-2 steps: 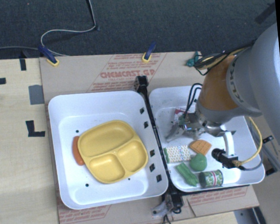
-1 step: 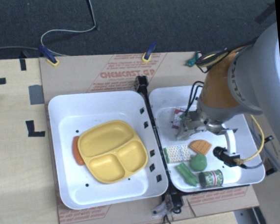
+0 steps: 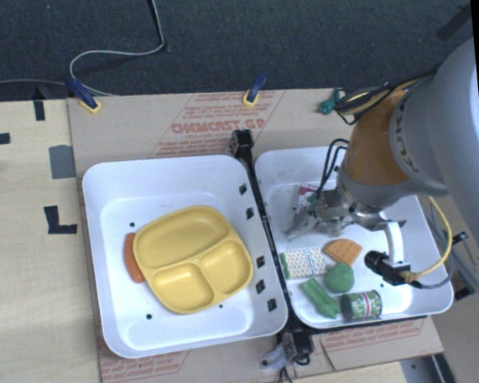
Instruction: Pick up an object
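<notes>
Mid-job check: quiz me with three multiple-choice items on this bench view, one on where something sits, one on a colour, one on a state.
1. Where does the yellow divided tray lie?
A. in the left bin
B. in the right bin
C. on the cardboard outside both bins

2. What colour is the round ball in the right bin?
A. red
B. green
C. blue

3. How does the small can with the green and red label stand?
A. upright on its base
B. lying on its side
C. stacked on the yellow tray

Answers: 1 A, the tray fills much of the left bin, partly covering an orange item. 2 B, the ball is green, beside the orange wedge. 3 B, the can lies on its side, near the bin's front wall. The gripper hangs over the right bin's upper part.
</notes>
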`<state>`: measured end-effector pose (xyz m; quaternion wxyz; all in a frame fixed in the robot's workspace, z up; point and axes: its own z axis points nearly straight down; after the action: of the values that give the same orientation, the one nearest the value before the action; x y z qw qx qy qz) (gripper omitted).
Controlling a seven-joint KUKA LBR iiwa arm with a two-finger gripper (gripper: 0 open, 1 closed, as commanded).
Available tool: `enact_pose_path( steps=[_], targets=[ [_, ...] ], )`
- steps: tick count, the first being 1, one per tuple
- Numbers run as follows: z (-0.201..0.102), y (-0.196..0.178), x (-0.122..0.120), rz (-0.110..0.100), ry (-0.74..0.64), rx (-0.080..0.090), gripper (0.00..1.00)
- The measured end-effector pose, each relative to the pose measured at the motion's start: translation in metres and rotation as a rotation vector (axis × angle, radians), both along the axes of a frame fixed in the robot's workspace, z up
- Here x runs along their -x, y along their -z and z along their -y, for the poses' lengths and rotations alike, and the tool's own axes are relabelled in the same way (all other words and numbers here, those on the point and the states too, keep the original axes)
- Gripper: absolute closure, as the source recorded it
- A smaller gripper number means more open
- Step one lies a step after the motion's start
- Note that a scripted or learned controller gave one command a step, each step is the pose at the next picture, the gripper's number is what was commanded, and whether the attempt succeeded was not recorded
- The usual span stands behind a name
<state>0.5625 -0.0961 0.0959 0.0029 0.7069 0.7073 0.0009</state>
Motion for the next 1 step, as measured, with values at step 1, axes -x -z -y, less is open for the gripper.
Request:
enact_pose_path(
  steps=[1],
  targets=[
    [-0.0008, -0.0092, -0.0001, -0.001, -0.001, -0.001, 1.00]
  ],
)
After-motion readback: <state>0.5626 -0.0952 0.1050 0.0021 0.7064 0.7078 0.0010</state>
